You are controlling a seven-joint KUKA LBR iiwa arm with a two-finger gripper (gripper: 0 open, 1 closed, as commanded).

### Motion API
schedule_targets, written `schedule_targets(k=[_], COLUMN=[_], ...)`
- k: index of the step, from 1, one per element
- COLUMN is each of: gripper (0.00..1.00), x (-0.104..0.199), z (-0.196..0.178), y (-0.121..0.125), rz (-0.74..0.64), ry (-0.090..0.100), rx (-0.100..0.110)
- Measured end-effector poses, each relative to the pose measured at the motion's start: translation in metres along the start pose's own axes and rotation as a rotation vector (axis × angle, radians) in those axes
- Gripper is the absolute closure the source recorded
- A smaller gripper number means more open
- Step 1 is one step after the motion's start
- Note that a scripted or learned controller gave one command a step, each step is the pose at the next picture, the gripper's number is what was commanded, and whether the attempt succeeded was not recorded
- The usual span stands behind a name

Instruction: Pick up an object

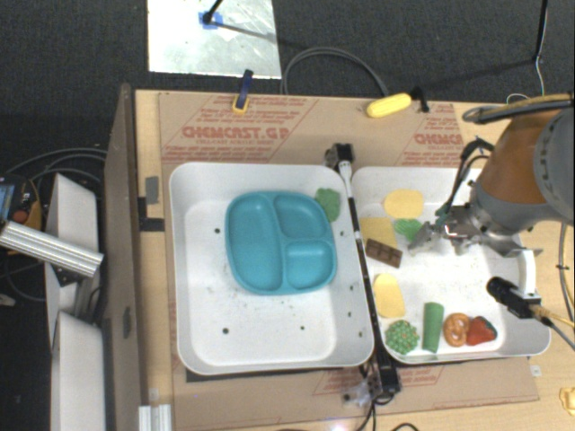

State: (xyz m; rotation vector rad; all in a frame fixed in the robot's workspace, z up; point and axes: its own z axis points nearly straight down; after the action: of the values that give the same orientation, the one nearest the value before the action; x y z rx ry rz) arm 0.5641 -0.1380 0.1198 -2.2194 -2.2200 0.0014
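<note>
tool (429,233) low in right bin (530,330), beside green piece (409,230); open or closed: cannot tell. nothing visibly lifted. yellow pieces (403,204), brown bar (384,252), green cylinder (433,325) and red piece (481,329) all lying in bin. blue plate (278,241) in left bin (207,330). pick apparently not yet done.

White bins: two (193,268) (467,344)
Blue divided plates: one (279,241)
Yellow pieces: three (403,204) (378,231) (388,294)
Green pieces: four (329,203) (409,230) (402,336) (433,325)
Brown bars: one (384,253)
Red pieces: one (482,330)
Orange rings: one (456,329)
</note>
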Motion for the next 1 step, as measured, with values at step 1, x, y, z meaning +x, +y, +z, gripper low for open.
schedule_targets(k=[1], gripper=[0.0], x=[-0.0047], z=[0.0375], y=[-0.0495], rz=[0.001], ry=[0.0], rx=[0.002])
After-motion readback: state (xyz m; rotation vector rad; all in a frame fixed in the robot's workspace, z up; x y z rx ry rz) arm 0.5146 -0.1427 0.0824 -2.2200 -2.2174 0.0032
